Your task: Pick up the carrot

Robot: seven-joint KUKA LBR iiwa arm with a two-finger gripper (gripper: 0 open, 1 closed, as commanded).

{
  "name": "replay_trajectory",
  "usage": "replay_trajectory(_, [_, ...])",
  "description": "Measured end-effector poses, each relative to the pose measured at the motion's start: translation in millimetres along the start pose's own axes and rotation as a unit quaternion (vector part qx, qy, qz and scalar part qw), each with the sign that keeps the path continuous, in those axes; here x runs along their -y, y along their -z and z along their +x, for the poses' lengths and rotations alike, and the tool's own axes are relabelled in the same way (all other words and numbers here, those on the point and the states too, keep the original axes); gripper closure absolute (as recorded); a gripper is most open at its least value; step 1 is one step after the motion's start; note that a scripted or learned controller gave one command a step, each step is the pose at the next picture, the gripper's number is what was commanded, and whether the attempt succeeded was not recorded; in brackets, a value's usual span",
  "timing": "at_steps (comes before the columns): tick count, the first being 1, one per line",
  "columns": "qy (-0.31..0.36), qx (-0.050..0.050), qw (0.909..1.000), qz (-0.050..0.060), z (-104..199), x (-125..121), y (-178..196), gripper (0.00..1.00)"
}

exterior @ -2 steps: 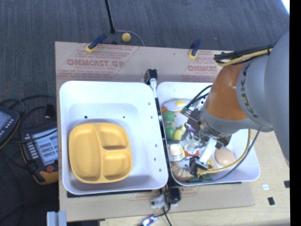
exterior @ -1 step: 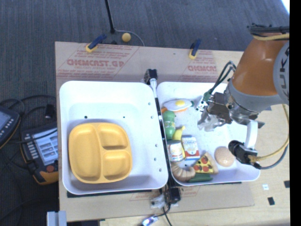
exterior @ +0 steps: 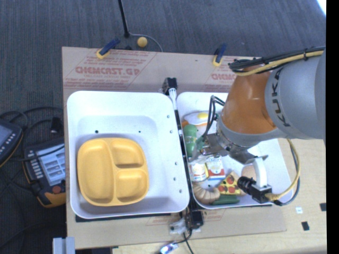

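Observation:
My gripper (exterior: 205, 148) hangs low over the middle of the right bin (exterior: 275, 165), mostly hidden under the grey and orange wrist. Just to its left, by the bin's left wall, a small orange piece (exterior: 186, 125) lies against a green item (exterior: 190, 136); this may be the carrot, though it is too small to be sure. Nothing can be seen between the gripper and any item.
The right bin also holds a yellow-orange round item (exterior: 197, 118), a small jar (exterior: 198, 171), a red-and-white carton (exterior: 215, 168), a pizza slice (exterior: 229, 183), a bagel (exterior: 206, 195) and a brown bread piece (exterior: 248, 171). A yellow divided plate (exterior: 112, 169) lies in the left bin (exterior: 122, 107).

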State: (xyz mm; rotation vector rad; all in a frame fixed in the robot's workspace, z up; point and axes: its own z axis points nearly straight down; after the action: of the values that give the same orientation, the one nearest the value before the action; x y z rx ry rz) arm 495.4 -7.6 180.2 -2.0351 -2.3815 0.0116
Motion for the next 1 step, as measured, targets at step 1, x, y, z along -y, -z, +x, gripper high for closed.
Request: replay_trajectory(1, [0.098,0.007,0.9950,-0.014,-48.6,-21.9,201.0,1.00])
